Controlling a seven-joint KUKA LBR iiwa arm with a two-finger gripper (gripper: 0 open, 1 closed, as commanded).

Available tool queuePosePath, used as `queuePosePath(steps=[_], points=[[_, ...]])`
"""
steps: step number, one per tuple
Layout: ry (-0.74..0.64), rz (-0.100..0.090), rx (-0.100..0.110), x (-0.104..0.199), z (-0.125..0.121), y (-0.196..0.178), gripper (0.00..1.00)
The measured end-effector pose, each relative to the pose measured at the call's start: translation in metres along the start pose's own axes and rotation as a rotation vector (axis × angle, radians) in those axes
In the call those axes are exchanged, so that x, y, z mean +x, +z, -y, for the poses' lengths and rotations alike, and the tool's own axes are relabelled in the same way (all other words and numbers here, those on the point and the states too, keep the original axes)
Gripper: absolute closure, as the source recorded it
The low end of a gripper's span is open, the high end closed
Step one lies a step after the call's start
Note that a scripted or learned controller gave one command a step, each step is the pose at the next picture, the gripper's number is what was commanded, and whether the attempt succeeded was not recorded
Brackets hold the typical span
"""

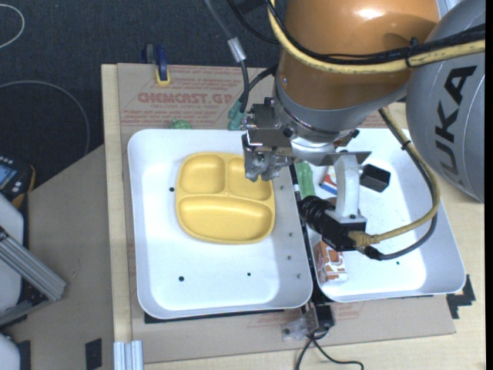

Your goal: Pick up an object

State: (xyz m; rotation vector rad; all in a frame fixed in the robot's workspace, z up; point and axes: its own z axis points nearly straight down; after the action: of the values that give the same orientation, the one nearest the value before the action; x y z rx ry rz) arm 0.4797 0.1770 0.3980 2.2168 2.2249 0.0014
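Where the grey arm (454,91) swings in from the right, its orange band (350,29) bulks over the top of the bench and the gripper (259,168) hangs low over the left bin (154,230), right at the upper right corner of a yellow divided plate (223,199). From the camera view, fixed above and looking down at a slant, I cannot tell whether the gripper is spread or pressed together; its metal tip sits over the plate's right-hand small compartment, and nothing can be seen caught in it. The plate lies flat in the upper middle of the left bin, with two small compartments at the far side and one long one nearer the camera. The right bin (431,276) sits just beside the left one, their rims touching down the middle. In it, a green object (306,179) lies along the inner wall, partly under the arm's hardware, and a small black block (375,178) rests towards the far side. A white piece with red and blue marks (329,183) shows between them. Nearer the camera, a small brown and white carton (331,264) lies by the inner wall. A yellow hose (408,230) loops from the arm across the right bin, ending at a black fitting (327,218). Both bins rest on a brown board with red lettering (181,95), and a blue and yellow clamp (161,64) stands at its far edge.
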Motion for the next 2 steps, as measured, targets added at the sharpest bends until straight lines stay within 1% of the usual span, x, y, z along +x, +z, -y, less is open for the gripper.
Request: queuePosePath(steps=[1, 2], points=[[-0.002, 0.002, 0.011, 0.050, 0.002, 0.064, 1.00], [0.001, -0.004, -0.007, 0.048, 0.000, -0.018, 1.00]])
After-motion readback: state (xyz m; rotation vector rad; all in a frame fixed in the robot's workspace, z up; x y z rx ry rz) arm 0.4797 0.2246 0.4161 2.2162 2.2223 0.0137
